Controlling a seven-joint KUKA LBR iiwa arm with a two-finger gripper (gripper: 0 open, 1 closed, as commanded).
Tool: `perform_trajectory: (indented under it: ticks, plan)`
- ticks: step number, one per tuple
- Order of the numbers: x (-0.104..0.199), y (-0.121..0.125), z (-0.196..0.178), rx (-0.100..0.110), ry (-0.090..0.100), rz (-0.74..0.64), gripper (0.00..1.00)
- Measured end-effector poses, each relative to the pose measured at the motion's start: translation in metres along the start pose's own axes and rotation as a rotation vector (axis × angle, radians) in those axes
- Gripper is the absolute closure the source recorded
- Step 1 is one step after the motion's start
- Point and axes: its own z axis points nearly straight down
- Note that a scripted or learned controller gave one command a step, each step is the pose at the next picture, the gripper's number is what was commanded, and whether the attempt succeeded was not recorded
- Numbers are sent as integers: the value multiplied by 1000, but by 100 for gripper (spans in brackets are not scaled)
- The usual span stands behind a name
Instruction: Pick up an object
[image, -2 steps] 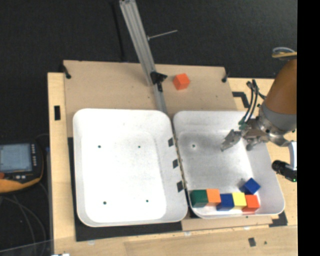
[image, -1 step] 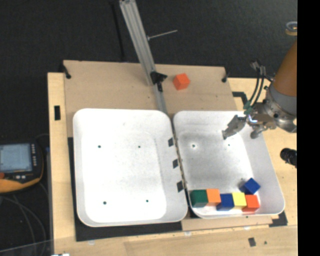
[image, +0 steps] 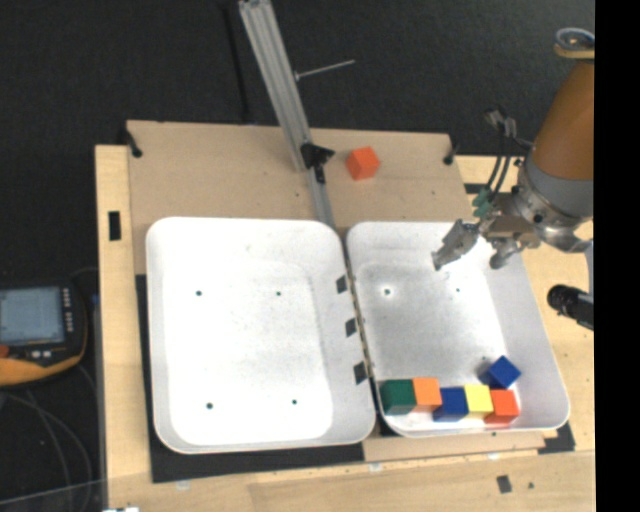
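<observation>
While the arm (image: 568, 130) reached in from the right, the jaws (image: 478, 244) were observed above the upper right part of the right bin (image: 420, 310). Two fingers were seen splayed apart, one pale finger (image: 452, 246) angled down to the left and a darker one (image: 503, 250) to its right. The jaws were recorded as open, and nothing was seen between them.

A cluster of cubes was noted along the near edge of the right bin. From left to right, a row was formed by a green cube (image: 398, 394), an orange cube (image: 427, 391), a blue cube (image: 451, 402), a yellow cube (image: 478, 399) and a red-orange cube (image: 505, 403), each touching or just beside its neighbour. The long axis of the row was found to run left to right along the bin's near wall. A second blue cube (image: 503, 372) was seen just behind the right end of the row, turned corner-on to it.

All of these cubes were placed well apart from the jaws, nearer the camera and below them in the view.

One further orange cube (image: 363, 163) was recorded outside both bins, on the brown surface (image: 200, 170) behind them, near a slanted metal rail (image: 285, 90). The left bin (image: 245, 330) was noted beside the right bin.
</observation>
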Motion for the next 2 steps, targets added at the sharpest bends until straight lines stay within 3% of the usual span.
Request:
perform_trajectory:
  ticks: [1, 2]
  plan:
    - [4, -10, 126, 11, 1, 7, 0]
    - [-41, 9, 210, -1, -2, 9, 0]
